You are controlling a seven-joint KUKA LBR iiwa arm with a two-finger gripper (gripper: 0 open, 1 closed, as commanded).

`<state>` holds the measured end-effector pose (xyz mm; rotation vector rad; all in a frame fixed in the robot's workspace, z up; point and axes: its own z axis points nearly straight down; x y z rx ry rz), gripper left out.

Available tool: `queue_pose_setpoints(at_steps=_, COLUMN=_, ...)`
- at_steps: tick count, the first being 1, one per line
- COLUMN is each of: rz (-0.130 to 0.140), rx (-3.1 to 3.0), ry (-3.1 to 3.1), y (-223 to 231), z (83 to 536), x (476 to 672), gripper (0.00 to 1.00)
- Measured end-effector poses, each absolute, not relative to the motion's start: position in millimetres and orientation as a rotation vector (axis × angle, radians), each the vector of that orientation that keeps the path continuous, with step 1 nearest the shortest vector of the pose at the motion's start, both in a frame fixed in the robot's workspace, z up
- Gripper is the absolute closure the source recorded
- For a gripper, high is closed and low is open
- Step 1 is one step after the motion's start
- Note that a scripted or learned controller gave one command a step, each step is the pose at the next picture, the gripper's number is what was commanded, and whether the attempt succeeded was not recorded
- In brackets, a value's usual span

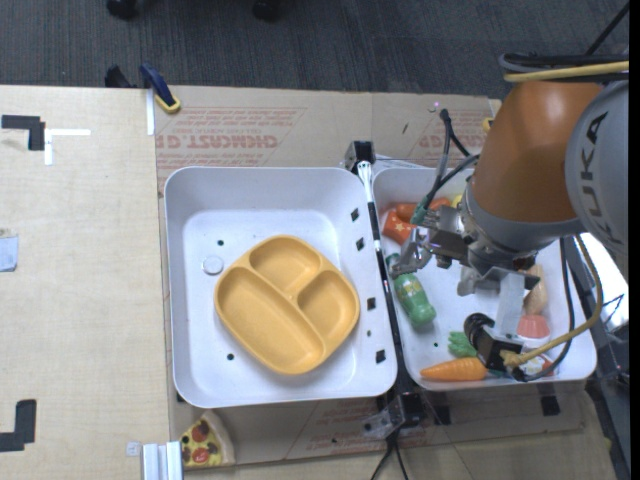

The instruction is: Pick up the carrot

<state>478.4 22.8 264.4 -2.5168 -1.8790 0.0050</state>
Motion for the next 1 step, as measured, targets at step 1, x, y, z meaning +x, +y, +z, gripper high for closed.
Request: queue_pose_setpoints(at_steps=1, rz=0.008, rx=-2.321, ry=-2.113, y=113.1, z=119.8, x=476.8, gripper=0.0)
